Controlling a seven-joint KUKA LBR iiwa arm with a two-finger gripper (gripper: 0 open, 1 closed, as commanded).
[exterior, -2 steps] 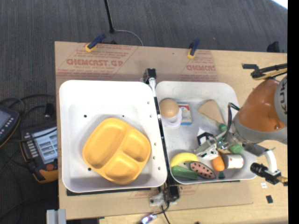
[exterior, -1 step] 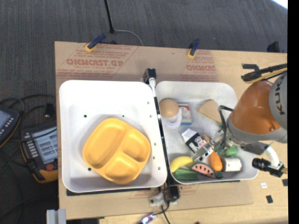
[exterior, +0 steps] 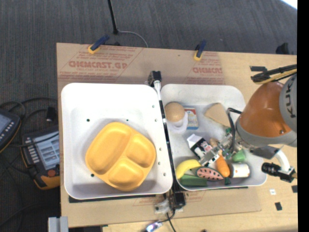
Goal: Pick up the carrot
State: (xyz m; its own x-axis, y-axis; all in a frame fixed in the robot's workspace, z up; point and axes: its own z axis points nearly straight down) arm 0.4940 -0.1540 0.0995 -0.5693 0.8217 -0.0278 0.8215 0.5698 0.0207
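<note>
The carrot (exterior: 222, 167) is a short orange piece with a green top, lying near the front of the right bin (exterior: 203, 92). It lies between a watermelon slice (exterior: 210, 173) and a white cylinder (exterior: 241, 170). My gripper (exterior: 216, 152) is down in this bin, just above and left of the carrot, close to it or touching it. The grey wrist and orange band (exterior: 263, 114) hide the bin's right part. Nothing can be seen held.
Around the carrot lie a banana (exterior: 187, 167), a green cucumber (exterior: 194, 181), a black-and-white item (exterior: 197, 144) and a small green piece (exterior: 239, 154). Farther back sit a beige egg (exterior: 175, 112), a blue-white card (exterior: 192, 119) and a tan wedge (exterior: 217, 113). A yellow divided plate (exterior: 120, 154) rests in the left bin (exterior: 77, 105).
</note>
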